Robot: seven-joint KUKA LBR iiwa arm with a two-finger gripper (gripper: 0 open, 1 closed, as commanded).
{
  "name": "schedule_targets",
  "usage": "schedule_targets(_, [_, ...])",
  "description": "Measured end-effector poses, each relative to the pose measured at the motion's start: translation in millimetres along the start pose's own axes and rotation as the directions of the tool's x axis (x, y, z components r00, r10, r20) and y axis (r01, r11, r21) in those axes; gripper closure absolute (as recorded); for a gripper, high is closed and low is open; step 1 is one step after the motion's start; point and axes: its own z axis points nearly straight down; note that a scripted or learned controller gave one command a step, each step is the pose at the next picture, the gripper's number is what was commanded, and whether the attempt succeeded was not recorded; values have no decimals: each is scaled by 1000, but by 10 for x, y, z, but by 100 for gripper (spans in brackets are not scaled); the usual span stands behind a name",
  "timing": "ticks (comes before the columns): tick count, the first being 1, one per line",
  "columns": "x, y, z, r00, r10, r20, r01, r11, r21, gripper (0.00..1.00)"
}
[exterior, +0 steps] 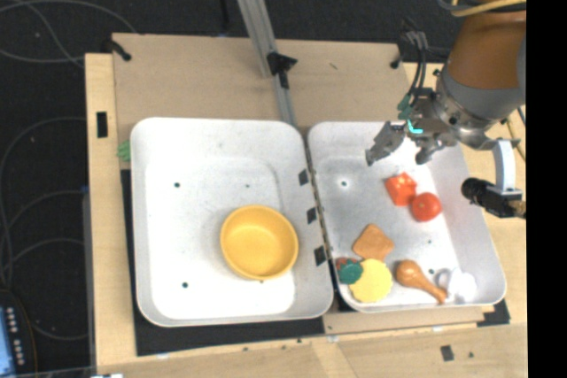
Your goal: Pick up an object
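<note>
Hand (407,146): fingers spread, holding nothing, above right bin (478,279). Step: approach. Next: descend onto orange block (400,188) just below.

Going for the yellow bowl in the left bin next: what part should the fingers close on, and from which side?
Take the yellow bowl by its rim, probably the right edge, coming straight down from above. It sits upright and open, alone in the left bin, so one finger can drop inside and one outside. The gripper hangs over the right bin, nearest that edge.
</note>
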Motion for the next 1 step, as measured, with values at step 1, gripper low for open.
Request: schedule_targets(1, [-69,68,575,1000,4,4,-4,1000,6,0])
